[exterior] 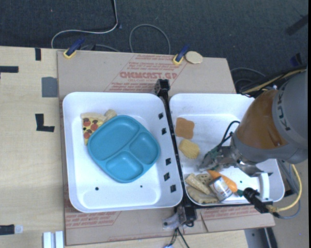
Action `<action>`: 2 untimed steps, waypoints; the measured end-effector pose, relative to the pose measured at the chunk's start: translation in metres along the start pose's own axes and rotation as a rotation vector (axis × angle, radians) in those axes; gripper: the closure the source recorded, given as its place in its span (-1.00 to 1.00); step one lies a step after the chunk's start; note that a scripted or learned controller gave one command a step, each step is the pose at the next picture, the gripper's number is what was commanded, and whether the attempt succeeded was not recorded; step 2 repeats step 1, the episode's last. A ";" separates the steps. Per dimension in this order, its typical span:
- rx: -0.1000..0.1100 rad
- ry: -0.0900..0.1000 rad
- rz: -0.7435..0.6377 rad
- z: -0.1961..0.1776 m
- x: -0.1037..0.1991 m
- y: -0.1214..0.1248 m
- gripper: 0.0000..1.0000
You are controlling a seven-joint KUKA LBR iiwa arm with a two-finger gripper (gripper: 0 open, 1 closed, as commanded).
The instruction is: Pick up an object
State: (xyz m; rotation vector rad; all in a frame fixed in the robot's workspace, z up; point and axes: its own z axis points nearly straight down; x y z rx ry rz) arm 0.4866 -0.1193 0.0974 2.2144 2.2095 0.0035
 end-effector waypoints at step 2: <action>0.003 0.009 -0.012 -0.092 0.070 0.048 1.00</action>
